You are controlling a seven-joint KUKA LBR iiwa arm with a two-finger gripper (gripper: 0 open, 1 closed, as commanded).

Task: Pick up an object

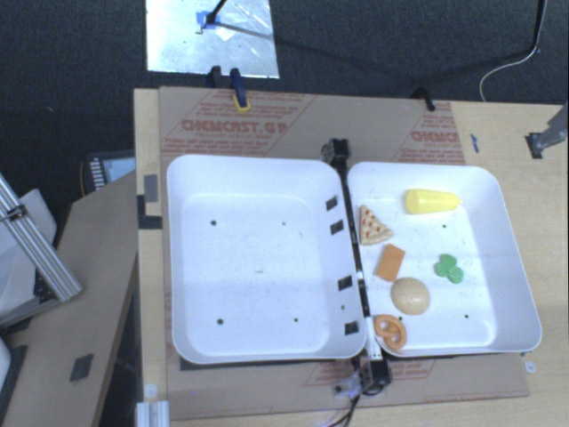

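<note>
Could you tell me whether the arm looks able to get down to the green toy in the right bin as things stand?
Probably yes. The small green clover-shaped toy lies alone on the floor of the right white bin, apart from the beige round bun and the orange block, with nothing above it.

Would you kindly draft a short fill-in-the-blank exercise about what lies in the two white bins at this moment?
1. All the toy food items lie in the ____ bin as the camera sees it.
2. The yellow item lies nearest that bin's ____ edge.
3. The pretzel lies nearest the camera, just below the round ____ ball.
4. The pizza slice lies close to the ____ between the bins.

Missing words: right; far; tan; divider
</note>
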